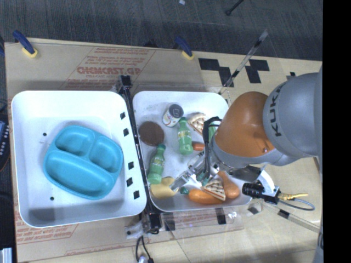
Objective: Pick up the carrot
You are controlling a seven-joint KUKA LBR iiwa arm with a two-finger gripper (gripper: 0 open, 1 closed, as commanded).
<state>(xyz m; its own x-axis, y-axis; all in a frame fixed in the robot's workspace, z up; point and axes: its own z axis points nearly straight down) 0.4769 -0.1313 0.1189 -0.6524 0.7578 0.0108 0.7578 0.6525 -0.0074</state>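
The carrot (198, 196), a long orange piece, lies along the front wall of the right bin (148, 106), partly under a tan sandwich wedge (216, 189). My gripper (193, 178) hangs just above and left of the carrot, below the orange wrist band (244, 127). Its fingers (184, 179) stand open and I see nothing between them. The arm's body hides the bin's right part.
Packed around the gripper are two green bottles (157, 163) (185, 137), a brown disc (151, 132), a small tin (174, 113), a yellow piece (162, 188) and a pizza-like slice (197, 122). A blue divided plate (82, 160) lies in the left bin (27, 108).
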